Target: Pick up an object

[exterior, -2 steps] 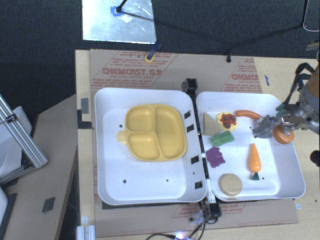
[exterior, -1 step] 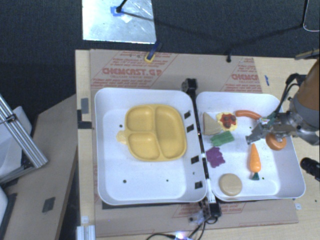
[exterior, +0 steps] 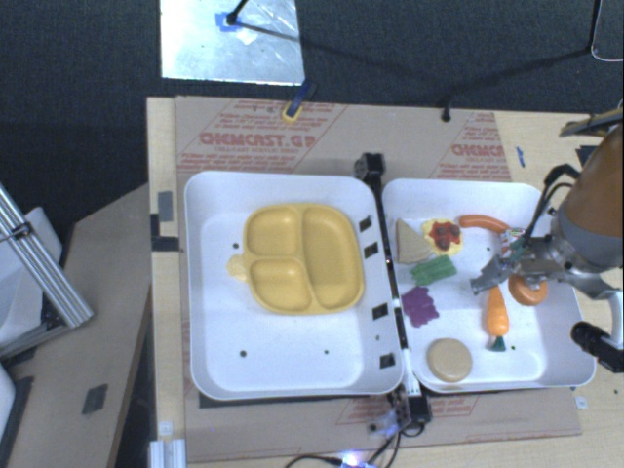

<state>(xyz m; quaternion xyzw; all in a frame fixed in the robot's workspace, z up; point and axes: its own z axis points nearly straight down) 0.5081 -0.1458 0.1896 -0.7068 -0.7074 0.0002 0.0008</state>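
Note:
Several toy foods lie in the right bin [exterior: 561, 359]. An orange carrot [exterior: 496, 314] lies near its middle, and an orange round piece [exterior: 529, 292] sits just right of it. A pizza slice [exterior: 429, 238], an orange sausage [exterior: 483, 223], a green piece [exterior: 432, 270], purple grapes [exterior: 420, 305] and a tan round bun [exterior: 449, 359] are spread over the bin's left half. My gripper [exterior: 509, 269] hangs low over the right bin, just above the carrot's top end and beside the orange round piece, partly covering that piece.
The left bin [exterior: 210, 359] holds a yellow divided plate [exterior: 296, 258]. A black divider with clips [exterior: 387, 281] runs between the bins. The arm's grey body [exterior: 595, 232] covers the right bin's right edge. Brown cardboard [exterior: 263, 135] lies under both bins.

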